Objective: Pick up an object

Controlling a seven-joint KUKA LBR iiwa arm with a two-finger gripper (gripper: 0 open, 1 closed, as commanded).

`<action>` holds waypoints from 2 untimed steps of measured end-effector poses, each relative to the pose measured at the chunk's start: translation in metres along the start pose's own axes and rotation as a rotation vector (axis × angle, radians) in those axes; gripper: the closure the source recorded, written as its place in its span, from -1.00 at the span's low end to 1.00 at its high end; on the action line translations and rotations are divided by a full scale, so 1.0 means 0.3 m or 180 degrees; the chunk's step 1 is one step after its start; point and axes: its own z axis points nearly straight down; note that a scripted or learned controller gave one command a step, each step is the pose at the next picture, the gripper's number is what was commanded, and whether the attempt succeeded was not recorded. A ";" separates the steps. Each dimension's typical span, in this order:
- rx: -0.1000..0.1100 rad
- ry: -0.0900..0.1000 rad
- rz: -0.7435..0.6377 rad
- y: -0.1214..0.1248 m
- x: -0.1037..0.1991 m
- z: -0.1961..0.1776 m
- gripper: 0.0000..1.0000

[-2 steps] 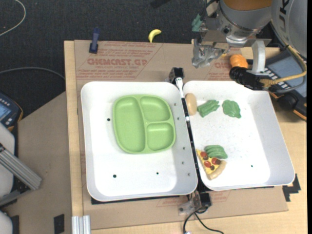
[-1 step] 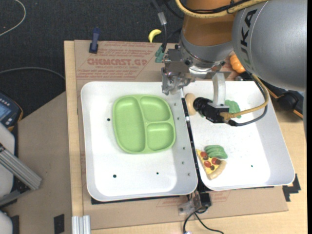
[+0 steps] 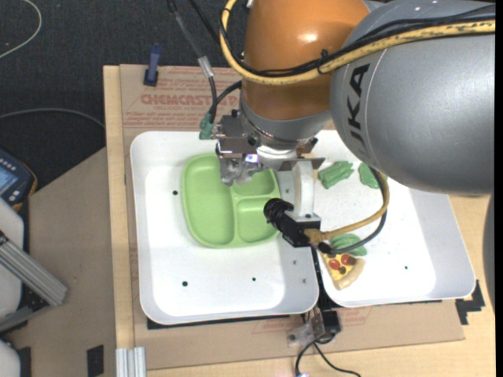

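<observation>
A light green divided tray (image 3: 214,206) lies flat in the left bin, just left of frame centre. A toy pizza slice (image 3: 344,267) lies lower centre-right. Two small green pieces (image 3: 335,173) (image 3: 368,176) lie right of centre, partly hidden.

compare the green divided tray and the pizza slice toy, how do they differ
The green divided tray lies in the left bin; the pizza slice toy lies in the right bin, at its near-left corner. The tray is much larger than the slice. The tray is plain light green with compartments; the slice is yellow-orange with red spots. The arm overlaps the tray's far edge, while a cable crosses the slice. Both lie flat.
</observation>
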 end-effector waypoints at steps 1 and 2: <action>-0.0024 -0.0001 0.0016 0.207 0.105 0.200 1.00; -0.0043 0.0002 0.0025 0.495 0.095 0.378 1.00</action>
